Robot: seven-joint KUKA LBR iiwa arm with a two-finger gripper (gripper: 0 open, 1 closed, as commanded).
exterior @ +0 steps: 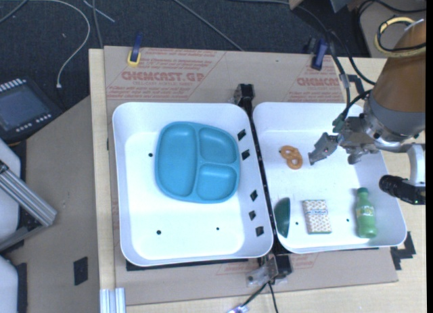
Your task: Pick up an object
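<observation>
Setting: robotics lab test bench. Evidence: two shallow white plastic bins (135, 190) side by side on a flat brown cardboard sheet printed in red lettering (162, 75), the sheet held by small blue clamps (136, 53) at its far edge. Black brackets (244, 93) join the bins at the seam. Loose grey cables (74, 7) trail over dark carpet floor (203, 1). A silver aluminium extrusion bar (24, 193) lies at left, near a dark handheld control pendant (20, 105). Grey industrial arm (402, 82) enters from right.
</observation>
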